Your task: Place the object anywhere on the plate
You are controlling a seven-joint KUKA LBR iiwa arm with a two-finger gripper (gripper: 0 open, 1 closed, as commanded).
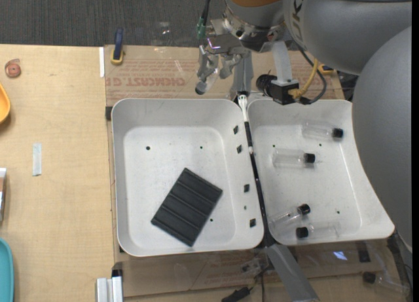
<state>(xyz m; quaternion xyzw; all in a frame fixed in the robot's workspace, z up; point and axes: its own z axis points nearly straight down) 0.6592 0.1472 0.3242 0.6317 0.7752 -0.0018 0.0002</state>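
The two-finger metal gripper point(208, 78) hangs above the far rim of the left shallow white bin point(124, 163); its fingers look parted, with nothing between them. In that bin lies the black ribbed rectangular plate point(188, 206), tilted. The right white bin point(357, 183) holds four clear black-capped vials — one point(293, 159) near its middle.

I see bright, even overhead light; the white bins point(131, 163) are nearly washed out, with soft shadows along their walls. The arm point(386, 97) bulks large and slightly blurred at right; the clear vials point(291, 159) barely show.
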